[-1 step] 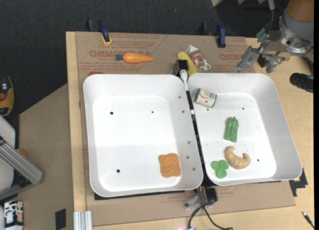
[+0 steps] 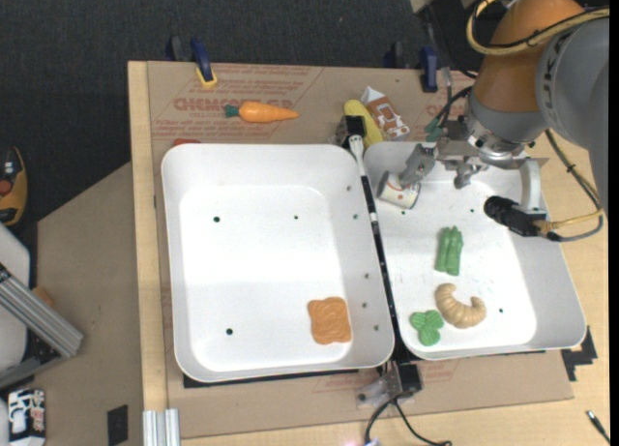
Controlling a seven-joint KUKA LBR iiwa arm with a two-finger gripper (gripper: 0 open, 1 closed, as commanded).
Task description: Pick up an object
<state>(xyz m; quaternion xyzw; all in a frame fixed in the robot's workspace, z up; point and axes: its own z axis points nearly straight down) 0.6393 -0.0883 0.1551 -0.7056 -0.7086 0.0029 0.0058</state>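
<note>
Object: no single target is named; the nearest candidate is a small white and tan piece [image 2: 398, 193] lying in the right bin [image 2: 551, 270], near that bin's far left corner
Other candidates: a green ridged piece [image 2: 449, 250] near the middle of the right bin; a tan croissant [image 2: 461, 307] and a green broccoli-like piece [image 2: 426, 326] touching or nearly so, toward the bin's near edge; an orange waffle-like piece [image 2: 330, 320] in the left bin [image 2: 193, 241], at its near right corner
Claw: the claw [image 2: 422, 165] hangs low over the far left part of the right bin, just beside the small white piece; I cannot tell how its tips stand, as the view is too coarse there
Arm: reaches in from the bench's right edge, wrist tilted toward the bin's left wall
Outside the bins: a carrot [image 2: 263, 112] and a yellow piece [image 2: 360, 117] lie on the bench [image 2: 145, 144] by its far edge
Doing it well: by my judgement, centre the tips on the white piece before closing, since it sits close to the bin wall; keep clear of that wall; lift straight up and check the piece rises too
Risk: a glancing touch may push the piece into the corner
</note>
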